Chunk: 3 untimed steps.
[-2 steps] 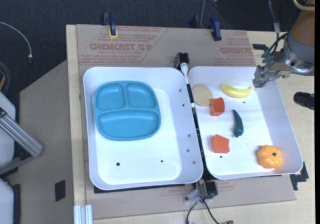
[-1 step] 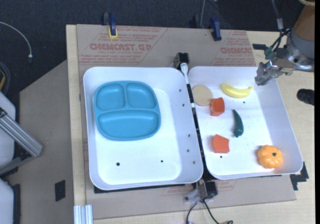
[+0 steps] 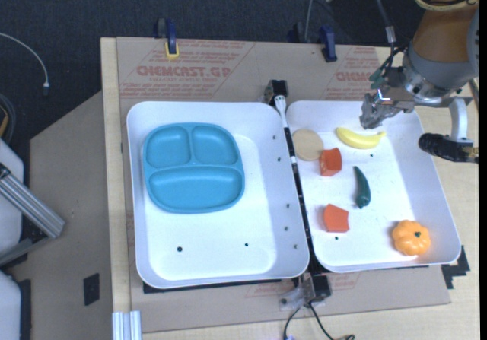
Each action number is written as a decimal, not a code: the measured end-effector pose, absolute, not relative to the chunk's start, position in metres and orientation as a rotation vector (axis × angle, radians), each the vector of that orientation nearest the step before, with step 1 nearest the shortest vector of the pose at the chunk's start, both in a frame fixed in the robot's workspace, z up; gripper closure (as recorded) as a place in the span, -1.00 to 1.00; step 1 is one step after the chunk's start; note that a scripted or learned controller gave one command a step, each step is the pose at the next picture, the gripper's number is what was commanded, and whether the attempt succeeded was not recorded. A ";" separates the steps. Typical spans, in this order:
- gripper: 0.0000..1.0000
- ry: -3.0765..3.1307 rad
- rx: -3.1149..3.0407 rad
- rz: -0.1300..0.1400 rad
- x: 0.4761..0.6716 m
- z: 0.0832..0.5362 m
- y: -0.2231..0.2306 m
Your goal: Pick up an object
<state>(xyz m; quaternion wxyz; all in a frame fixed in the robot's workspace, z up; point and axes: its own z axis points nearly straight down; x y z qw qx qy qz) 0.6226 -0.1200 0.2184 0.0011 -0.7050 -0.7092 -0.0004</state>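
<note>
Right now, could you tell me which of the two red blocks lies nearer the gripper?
The upper red block, beside the tan disc; the lower red block sits farther from the gripper.

Arm [image 3: 445, 34]: grey metal body w/ broad orange band above wrist, rounded shape. Grey wrist flange below band. Thin dark cables run along the arm down to gripper [image 3: 374, 116], which is small, grey/silver w/ darker bits; details too blurry to tell.

two white bins [image 3: 221, 266]; the left bears a sky-blue divided plate [image 3: 195, 166], the right a yellow banana [image 3: 359, 138], tan disc [image 3: 307, 144], two red-orange blocks [image 3: 330, 162], dark green pepper [image 3: 362, 187] and orange pumpkin [image 3: 411, 237] (brown board [image 3: 228, 65] with red lettering beneath)
</note>
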 end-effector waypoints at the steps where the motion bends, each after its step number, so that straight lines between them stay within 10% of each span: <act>1: 1.00 -2.228 -2.216 -0.004 0.633 0.221 -0.077; 3: 1.00 -2.229 -2.215 -0.004 0.651 0.227 0.042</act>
